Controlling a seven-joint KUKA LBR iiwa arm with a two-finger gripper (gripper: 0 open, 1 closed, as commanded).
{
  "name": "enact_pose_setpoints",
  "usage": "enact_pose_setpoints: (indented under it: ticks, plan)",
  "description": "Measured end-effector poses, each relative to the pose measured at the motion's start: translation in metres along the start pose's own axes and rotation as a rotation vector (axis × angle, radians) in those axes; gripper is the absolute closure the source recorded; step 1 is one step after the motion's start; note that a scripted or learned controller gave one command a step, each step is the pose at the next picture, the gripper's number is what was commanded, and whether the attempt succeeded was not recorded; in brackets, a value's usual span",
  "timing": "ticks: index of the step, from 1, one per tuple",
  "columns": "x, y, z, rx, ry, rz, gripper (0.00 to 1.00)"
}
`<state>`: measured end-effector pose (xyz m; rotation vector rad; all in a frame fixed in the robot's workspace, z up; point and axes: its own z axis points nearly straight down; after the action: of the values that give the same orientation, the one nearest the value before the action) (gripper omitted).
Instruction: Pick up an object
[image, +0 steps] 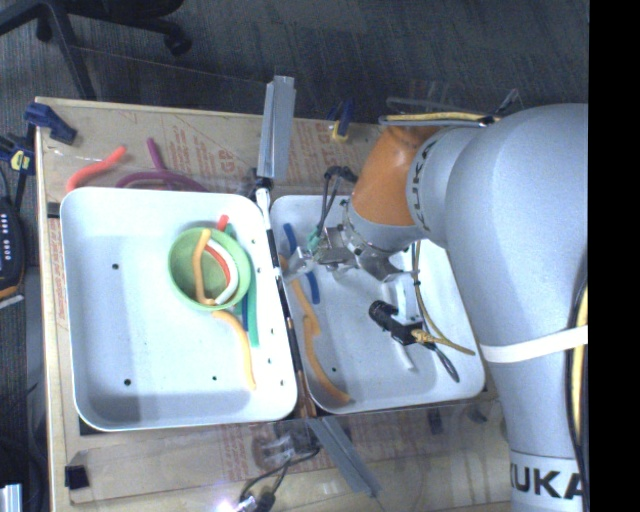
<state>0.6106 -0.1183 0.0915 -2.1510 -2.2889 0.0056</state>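
My gripper hangs low over the far left part of the right bin, close to the wall between the two bins. A short blue piece lies just beyond it and another blue piece just in front of it. A long tan-orange curved strip runs along that bin's left wall toward the front. The wrist and arm hide the bin floor behind the gripper. Nothing is visibly held.
The left bin holds a green bowl with orange, red and white strips in it, a green stick and an orange curved strip. Coloured tubes lie on the bench behind it. The large arm covers the right side.
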Motion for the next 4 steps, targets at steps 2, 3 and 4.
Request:
enact_pose_setpoints:
  ticks: [2,3,4]
  plan:
    - [0.002,0.001,-0.012,-0.001,0.002,-0.005,0.00]
    - [0.008,-0.043,-0.005,-0.010,-0.017,-0.080,0.00]
    - [0.013,-0.043,-0.013,-0.004,-0.010,-0.089,1.00]
